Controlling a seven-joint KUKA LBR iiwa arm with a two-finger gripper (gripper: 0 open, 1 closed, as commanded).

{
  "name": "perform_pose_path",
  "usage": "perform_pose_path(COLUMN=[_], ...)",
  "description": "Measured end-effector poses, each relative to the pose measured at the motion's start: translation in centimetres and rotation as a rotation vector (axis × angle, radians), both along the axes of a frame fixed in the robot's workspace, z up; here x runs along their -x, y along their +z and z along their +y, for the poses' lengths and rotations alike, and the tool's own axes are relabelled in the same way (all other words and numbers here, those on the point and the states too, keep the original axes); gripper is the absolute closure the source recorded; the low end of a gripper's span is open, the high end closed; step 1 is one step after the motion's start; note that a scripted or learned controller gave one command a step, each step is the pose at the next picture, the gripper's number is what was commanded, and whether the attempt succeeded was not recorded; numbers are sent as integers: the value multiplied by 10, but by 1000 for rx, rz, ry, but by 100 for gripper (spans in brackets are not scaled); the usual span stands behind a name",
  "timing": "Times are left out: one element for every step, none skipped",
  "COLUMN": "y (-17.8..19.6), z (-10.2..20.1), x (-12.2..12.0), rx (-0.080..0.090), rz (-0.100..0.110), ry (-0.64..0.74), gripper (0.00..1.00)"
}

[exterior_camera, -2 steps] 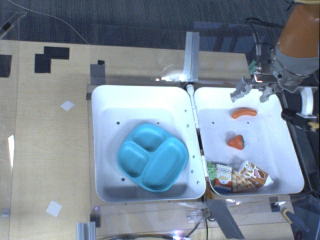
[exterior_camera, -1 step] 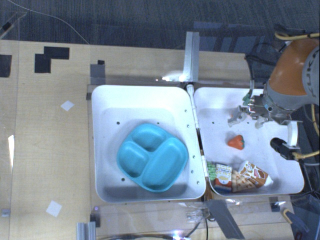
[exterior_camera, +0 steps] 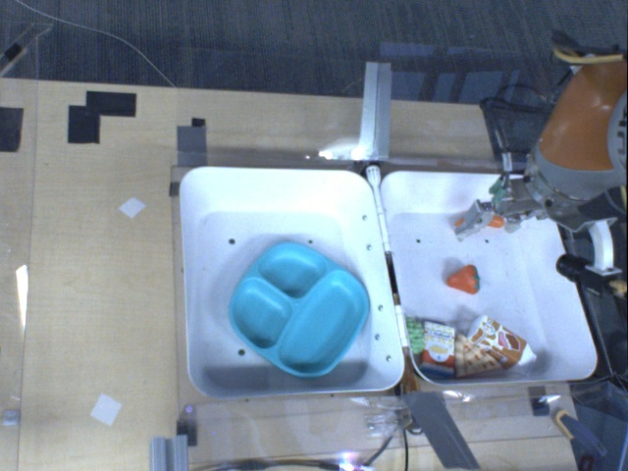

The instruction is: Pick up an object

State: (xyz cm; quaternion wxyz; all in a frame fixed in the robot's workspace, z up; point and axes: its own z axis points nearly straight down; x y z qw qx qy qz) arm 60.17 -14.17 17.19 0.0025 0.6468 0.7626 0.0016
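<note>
- Wooden bench under dark carpet, bearing two shallow white bins side by side.
- Left bin: one blue divided plate lies near its middle, flat on the floor, untouched.
- Right bin: small orange-red strawberry-like toy sits mid-floor, apart from everything else. At the near edge lie a small green-and-white pack and a printed snack packet, just beside each other.
- Gripper hangs over the far part of the right bin, arm entering from the right. An orange speck shows near the fingers, but too small and blurred to call an object held; jaw spread cannot be told.
- Progress, as judged: nothing visibly lifted. All candidate objects rest on bin floors. The pick is not yet done; approach, close and lift remain.
- Nearest candidate: the strawberry-like toy, near the gripper, toward the bench's near side.
</note>
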Motion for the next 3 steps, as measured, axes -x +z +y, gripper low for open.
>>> perform_pose_path(y=[-85,-46,-77], z=[-27,-3,8], x=[-31,-66,-69], rx=[1,-1,3], rz=[-2,-1,1], ry=[-17,-165,156], gripper=[0,0,0])
